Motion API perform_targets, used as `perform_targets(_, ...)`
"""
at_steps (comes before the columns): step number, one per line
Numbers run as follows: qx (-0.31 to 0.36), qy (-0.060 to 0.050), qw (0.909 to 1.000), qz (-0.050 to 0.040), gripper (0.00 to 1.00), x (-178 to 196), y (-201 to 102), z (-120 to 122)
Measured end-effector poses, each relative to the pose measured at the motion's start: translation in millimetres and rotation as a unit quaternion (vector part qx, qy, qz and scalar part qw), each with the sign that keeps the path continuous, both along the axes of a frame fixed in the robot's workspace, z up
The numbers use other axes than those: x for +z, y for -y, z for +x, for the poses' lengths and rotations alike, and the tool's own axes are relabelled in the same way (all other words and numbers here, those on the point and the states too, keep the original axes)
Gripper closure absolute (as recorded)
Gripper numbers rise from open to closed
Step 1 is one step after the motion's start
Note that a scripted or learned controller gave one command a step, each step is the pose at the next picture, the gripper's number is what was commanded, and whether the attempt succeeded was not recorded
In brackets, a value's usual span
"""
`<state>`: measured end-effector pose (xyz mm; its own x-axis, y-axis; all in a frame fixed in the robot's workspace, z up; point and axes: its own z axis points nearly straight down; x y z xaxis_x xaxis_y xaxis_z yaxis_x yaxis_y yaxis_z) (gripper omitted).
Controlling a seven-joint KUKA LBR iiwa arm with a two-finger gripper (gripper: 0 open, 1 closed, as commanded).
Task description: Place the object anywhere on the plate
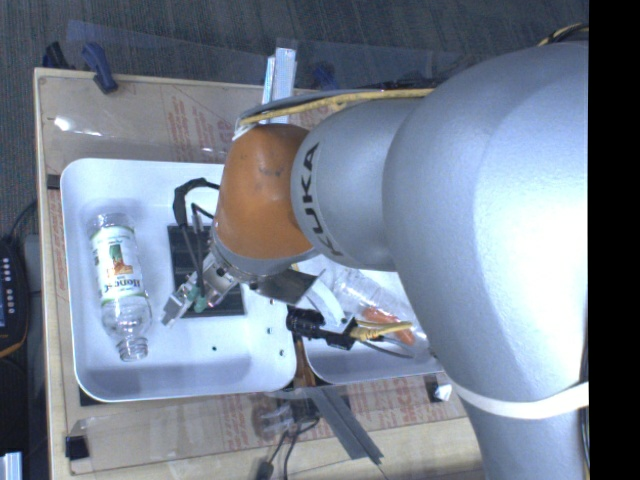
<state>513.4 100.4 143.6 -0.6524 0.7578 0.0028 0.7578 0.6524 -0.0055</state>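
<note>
Right, your arm [450,218] dominates the shot, grey bulk sweeping in from the right with the orange band [262,200] hanging over the middle of the bench [130,118]. Under it you've got the left bin [150,378], white and shallow, and just a sliver of the right bin [350,373] peeking out below the arm. In that right bin there's crinkled clear wrapping with something orange [375,318] inside, mostly hidden. Over in the left bin, the bottle [120,278] lies on its side along the left wall, cap end toward the camera, green and orange label up, well apart from the gripper [195,293]. The gripper sits low over the dark square patch [205,273] mid-bin; whether the jaws are spread or pinched, you can't tell from here.
</note>
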Motion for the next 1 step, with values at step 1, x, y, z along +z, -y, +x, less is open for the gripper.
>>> perform_targets(1, 0.049, 0.004, 0.9988, 0.0008, 0.00, 105.6, 14.5, -29.5)
